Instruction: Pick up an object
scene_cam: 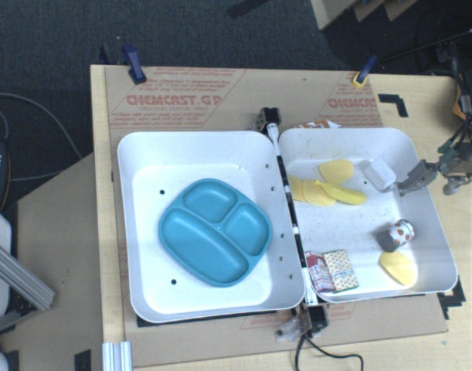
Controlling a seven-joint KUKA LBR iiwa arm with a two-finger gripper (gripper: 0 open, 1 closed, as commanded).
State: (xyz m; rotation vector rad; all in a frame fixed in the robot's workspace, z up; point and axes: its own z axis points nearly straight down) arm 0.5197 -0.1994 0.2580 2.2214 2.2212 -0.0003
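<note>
- Objects: yellow pieces [328,185], grey block [378,174] and small carton [337,270] lie in right bin [432,242].
- Left bin [143,176] holds blue divided plate [214,231].
- Gripper [418,178] sits at right bin's edge; finger state cannot be determined.
- Bench [181,99]: brown board; dark carpet [104,14] beyond.

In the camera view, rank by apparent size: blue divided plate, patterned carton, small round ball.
1. blue divided plate
2. patterned carton
3. small round ball

All lie at similar depth, so the order is safe.
</note>
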